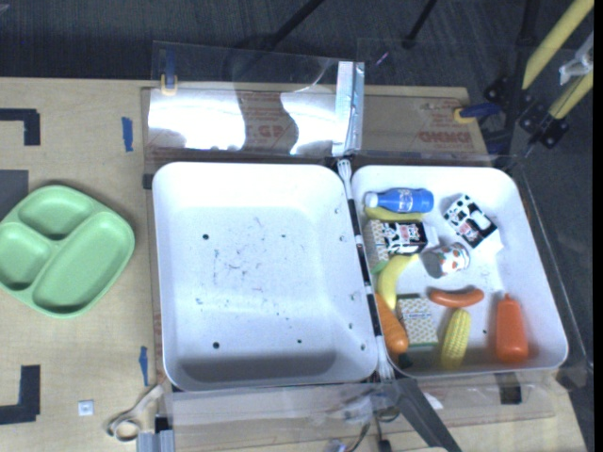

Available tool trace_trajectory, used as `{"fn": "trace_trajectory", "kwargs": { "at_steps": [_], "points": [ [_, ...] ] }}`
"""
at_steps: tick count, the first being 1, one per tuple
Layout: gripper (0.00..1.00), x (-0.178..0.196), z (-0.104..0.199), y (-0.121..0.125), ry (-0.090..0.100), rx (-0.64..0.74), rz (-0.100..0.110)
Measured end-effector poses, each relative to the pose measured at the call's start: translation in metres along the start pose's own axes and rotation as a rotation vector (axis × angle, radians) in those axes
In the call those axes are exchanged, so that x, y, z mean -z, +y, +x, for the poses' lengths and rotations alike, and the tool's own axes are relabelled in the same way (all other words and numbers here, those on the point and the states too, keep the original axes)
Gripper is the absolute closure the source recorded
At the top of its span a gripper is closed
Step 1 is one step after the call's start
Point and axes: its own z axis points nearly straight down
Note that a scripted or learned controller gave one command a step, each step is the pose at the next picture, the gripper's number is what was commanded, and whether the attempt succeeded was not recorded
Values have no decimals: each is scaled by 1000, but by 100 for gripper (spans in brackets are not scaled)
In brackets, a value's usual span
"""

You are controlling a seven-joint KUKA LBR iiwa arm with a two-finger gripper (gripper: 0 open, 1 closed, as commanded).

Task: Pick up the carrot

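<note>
Table: a pale wooden table [75,111] on dark carpet carries two shallow white bins side by side, with black and blue tape marks toward its left.
Background: stand legs and a yellow pole cross the dark floor at the top right.
Left bin: the left bin [179,196] shows a bare white floor with faint scuffs and a few small dark holes.
Right bin: the right bin [532,252] touches the left one along the middle seam and holds all the small items.
Carrot: the carrot [391,326] is a slim orange piece lying against the right bin's left wall, near the front corner, its upper end tucked under the banana's lower end.
Banana: the banana [394,276] curves just above the carrot, beside the same wall.
Corn: the corn cob [456,335] stands lengthwise near the front wall, close right of the carrot, with a small flat packet [419,323] between them.
Sausage: the red sausage [456,297] lies crosswise just above the corn.
Orange item: a stout orange bottle-shaped item [510,330] lies right of the corn.
Back of bin: a blue bottle [400,201] lies on its side at the back left; a black-and-white carton [471,219] sits to its right.
Plate: a green divided plate [61,250] rests on the table, well left of both bins.
Sheet: a clear glossy sheet [254,111] stands behind the left bin.
</note>
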Motion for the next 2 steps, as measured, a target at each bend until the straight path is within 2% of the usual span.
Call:
{"fn": "trace_trajectory", "kwargs": {
  "at_steps": [1,2],
  "points": [
    [0,0,1,0,0,1,1],
    [0,-1,-9,-5,-1,-105,3]
  ]
}}
